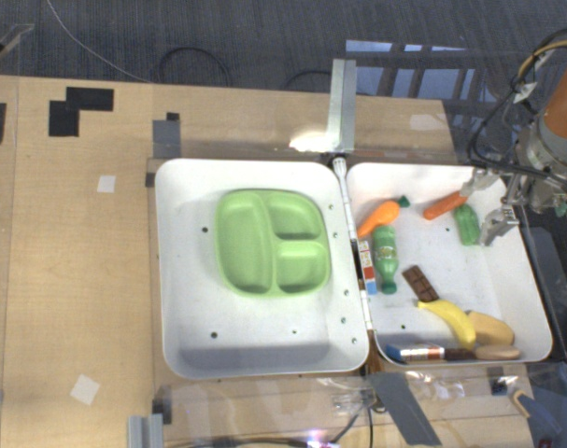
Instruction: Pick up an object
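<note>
Fingers [496,215] spread open over right bin [535,343]: two carrots [378,217], one banana [454,318], one bottle [385,258].

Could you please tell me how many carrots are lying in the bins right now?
2. One carrot lies near the right bin's upper left, beside the green bottle; the other carrot lies further right, above a green vegetable.

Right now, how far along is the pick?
Done: the gripper has reached the right bin, by its upper right corner. In hand: nothing visible; it hangs beside the green pepper and small carrot. Left: grasp and lift. Bottle, banana, and chocolate bar lie untouched.
</note>
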You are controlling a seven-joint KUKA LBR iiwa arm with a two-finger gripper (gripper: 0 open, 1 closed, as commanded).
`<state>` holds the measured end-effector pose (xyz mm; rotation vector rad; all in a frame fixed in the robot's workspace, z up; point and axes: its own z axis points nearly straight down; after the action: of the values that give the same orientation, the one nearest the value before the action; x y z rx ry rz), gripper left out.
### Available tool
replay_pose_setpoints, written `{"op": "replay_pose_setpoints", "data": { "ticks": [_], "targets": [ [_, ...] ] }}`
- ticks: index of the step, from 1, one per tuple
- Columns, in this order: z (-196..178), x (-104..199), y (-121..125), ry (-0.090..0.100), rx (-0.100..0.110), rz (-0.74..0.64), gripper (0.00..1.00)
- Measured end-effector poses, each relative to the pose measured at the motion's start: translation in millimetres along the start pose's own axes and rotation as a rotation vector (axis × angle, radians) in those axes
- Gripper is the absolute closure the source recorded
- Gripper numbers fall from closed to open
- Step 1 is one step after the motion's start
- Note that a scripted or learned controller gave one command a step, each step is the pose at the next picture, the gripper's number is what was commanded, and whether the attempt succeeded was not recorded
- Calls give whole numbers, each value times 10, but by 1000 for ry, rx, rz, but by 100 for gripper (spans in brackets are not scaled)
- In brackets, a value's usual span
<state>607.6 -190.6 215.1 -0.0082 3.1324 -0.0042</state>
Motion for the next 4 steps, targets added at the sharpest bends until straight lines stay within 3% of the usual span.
{"op": "replay_pose_setpoints", "data": {
  "ticks": [1,2,3,4],
  "targets": [
    [1155,76,466,-7,0,-239,0],
    [1227,568,790,-12,11,-436,0],
    [1237,233,995,-7,9,-474,0],
    [1247,39,1036,-6,2,-404,0]
  ]
}}
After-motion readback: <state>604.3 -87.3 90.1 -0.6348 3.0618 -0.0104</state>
